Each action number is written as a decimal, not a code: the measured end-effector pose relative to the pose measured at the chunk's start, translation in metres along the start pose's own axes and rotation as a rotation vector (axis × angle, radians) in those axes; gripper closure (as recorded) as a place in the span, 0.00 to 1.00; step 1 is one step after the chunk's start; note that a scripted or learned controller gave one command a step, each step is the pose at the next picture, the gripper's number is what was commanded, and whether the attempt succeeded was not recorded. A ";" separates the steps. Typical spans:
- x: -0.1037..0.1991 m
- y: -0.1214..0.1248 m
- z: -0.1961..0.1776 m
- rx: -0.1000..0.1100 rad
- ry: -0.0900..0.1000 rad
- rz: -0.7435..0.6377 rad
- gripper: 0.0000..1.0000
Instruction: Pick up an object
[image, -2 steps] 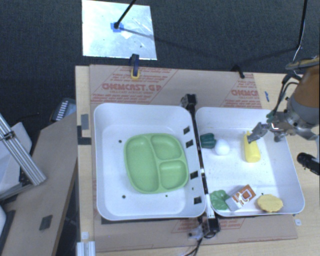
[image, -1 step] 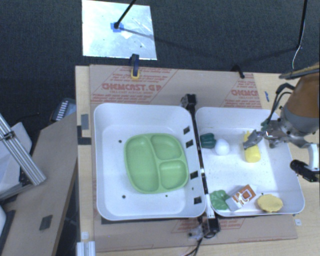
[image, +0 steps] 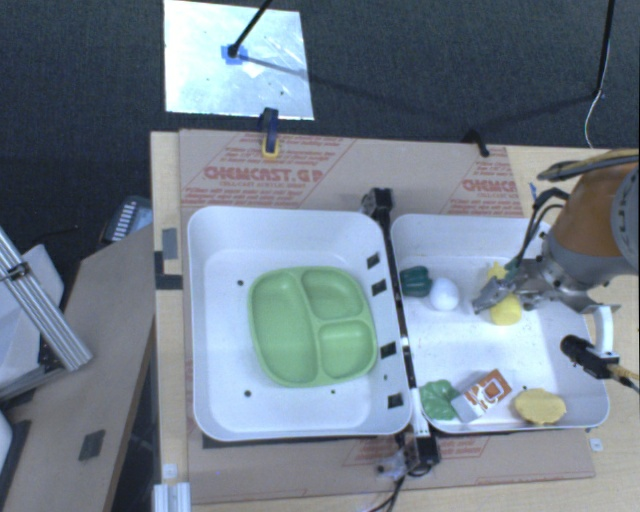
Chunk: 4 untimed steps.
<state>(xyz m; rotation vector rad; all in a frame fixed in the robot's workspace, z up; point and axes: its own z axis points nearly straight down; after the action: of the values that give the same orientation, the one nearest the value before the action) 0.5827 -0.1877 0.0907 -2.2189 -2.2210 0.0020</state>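
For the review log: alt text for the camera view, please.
The gripper sits low in the right bin at a yellow object, beside a white ball. The left bin holds a green divided tray.

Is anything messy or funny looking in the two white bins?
Nothing is spilled or broken. The green plate sits a bit crooked in the left bin. In the right bin, the toys are scattered, mostly along the edges, and the pincer is low beside a yellow toy.
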 end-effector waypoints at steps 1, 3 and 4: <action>-0.001 0.002 -0.014 -0.007 -0.002 0.000 1.00; -0.002 -0.001 -0.115 -0.009 -0.003 -0.001 1.00; -0.003 0.000 -0.154 -0.008 -0.002 -0.003 1.00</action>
<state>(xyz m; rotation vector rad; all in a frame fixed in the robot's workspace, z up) 0.5832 -0.1907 0.2449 -2.2205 -2.2300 -0.0044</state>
